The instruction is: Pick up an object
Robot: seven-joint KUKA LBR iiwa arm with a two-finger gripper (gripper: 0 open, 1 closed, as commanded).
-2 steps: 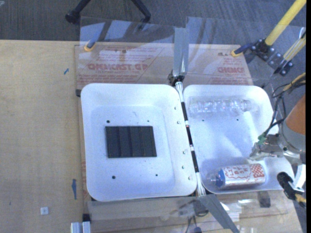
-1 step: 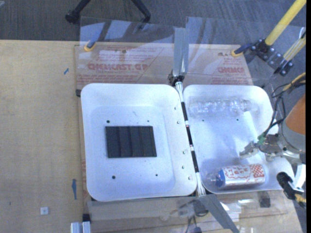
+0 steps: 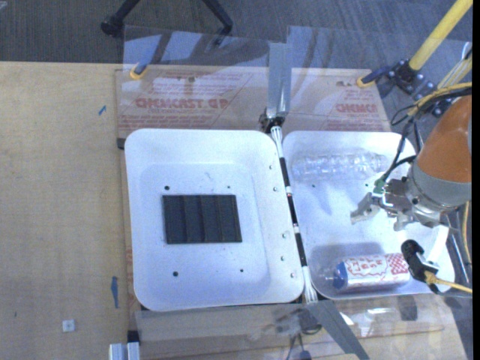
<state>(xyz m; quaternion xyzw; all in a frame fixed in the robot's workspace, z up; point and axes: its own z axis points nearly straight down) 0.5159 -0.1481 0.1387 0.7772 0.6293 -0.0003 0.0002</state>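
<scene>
Two bottles (image 3: 369, 270) (image 3: 339, 163), long axes left-right, lower cap pointing left

arm (image 3: 448, 152): cut off by the right edge, only its orange band and wrist in view
gripper (image 3: 367, 210): small and blurred, finger gap not readable
right bin (image 3: 330, 142): right rim hidden behind the arm
clear bottle (image 3: 337, 163): faint against white, outline unclear

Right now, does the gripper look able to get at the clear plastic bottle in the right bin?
Probably yes. The gripper hovers in the right bin, just below the clear plastic bottle, with bare bin floor between them. The red-and-white labelled bottle lies nearer the front, out of that path.
</scene>
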